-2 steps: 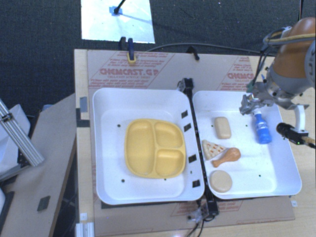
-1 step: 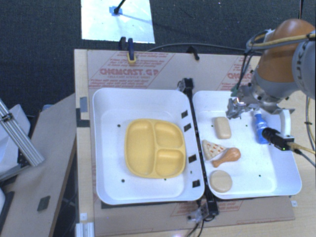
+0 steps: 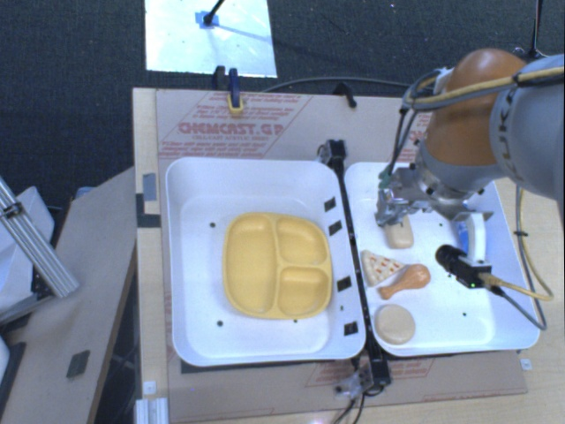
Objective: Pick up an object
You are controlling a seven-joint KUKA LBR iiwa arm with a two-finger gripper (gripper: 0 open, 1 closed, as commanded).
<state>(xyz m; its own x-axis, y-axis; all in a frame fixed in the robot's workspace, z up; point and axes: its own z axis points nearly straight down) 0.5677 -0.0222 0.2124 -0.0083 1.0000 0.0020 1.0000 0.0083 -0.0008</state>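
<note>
end effector point(image 3: 393, 212) directly over beige block point(image 3: 400, 235) in right bin point(image 3: 494, 321); grip state unclear.

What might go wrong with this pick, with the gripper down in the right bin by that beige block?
1. The gripper sits at the upper end of the beige block rather than over its middle, so a grasp may catch only an edge and slip.
2. The triangular slice and the drumstick lie close together just below the block; dragging or pushing the block could knock them.
</note>
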